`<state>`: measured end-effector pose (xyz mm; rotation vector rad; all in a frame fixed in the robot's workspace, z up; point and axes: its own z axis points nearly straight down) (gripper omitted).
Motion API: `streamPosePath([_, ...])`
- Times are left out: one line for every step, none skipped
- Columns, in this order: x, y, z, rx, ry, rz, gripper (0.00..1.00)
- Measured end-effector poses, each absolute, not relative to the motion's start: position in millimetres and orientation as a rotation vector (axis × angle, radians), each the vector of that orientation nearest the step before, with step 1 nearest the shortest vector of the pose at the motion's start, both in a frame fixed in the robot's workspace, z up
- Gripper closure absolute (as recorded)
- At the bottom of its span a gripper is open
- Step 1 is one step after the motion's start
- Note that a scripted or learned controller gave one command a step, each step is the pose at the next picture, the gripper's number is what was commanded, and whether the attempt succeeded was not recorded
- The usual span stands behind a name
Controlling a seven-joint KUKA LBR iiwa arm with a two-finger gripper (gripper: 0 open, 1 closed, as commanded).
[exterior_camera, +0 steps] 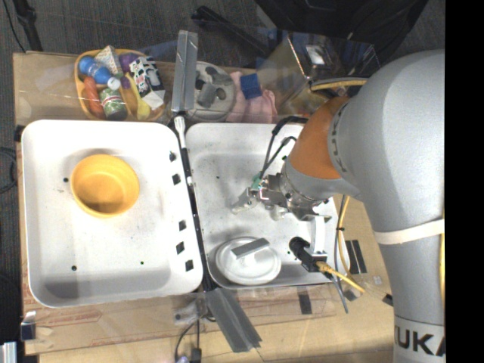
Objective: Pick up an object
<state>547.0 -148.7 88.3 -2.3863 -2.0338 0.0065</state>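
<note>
Reaching low into right bin point(227, 138)

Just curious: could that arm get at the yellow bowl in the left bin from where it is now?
Probably yes. The bowl sits alone in the left bin, open from above; the gripper hangs over the right bin.

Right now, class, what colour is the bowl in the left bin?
Yellow. The bowl shows best in the camera view, looking down.
</note>
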Motion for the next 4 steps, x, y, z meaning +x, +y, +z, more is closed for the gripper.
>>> streamPosePath([485.9, -109.1, 88.4, -2.26, -2.172, 0.005, 0.0])
streamPosePath([491.6, -110.4, 97.1, -2.266, -2.184, -0.004, 1.0])
streamPosePath([491.6, -110.3, 97.1, -2.266, -2.185, -0.004, 0.0])
streamPosePath([562.8, -178.4, 101.3, -2.491, -1.903, 0.007, 0.0])
